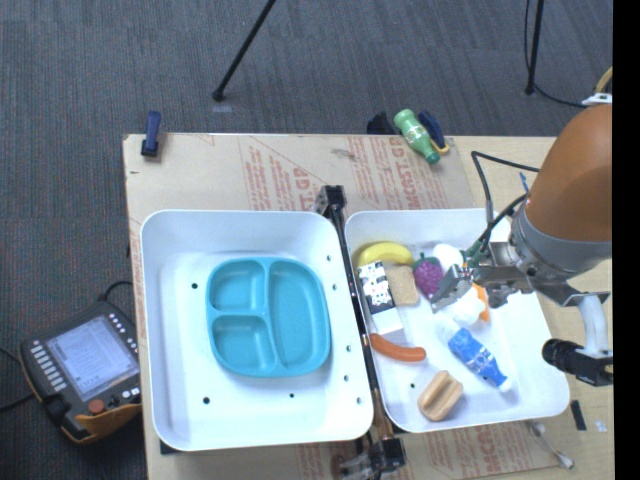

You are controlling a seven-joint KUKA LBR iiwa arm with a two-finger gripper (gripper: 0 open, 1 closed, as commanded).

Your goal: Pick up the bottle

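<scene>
A blue bottle [479, 357] with a white label and a white top lies on its side in the right bin [545, 393], pointing toward the front right. My gripper [456, 288] hangs over the middle of that bin, just behind the bottle's white top and beside a bunch of purple grapes [428, 274]. The orange-banded wrist [575, 183] hides what lies under it. A green bottle [416, 135] lies on the bench behind the bins.
The right bin also holds a banana [383, 254], a black and white box [377, 290], a slice of bread [404, 286], a sausage [397, 348] and a bread roll [440, 395]. The left bin [165, 268] holds a blue divided plate [268, 315].
</scene>
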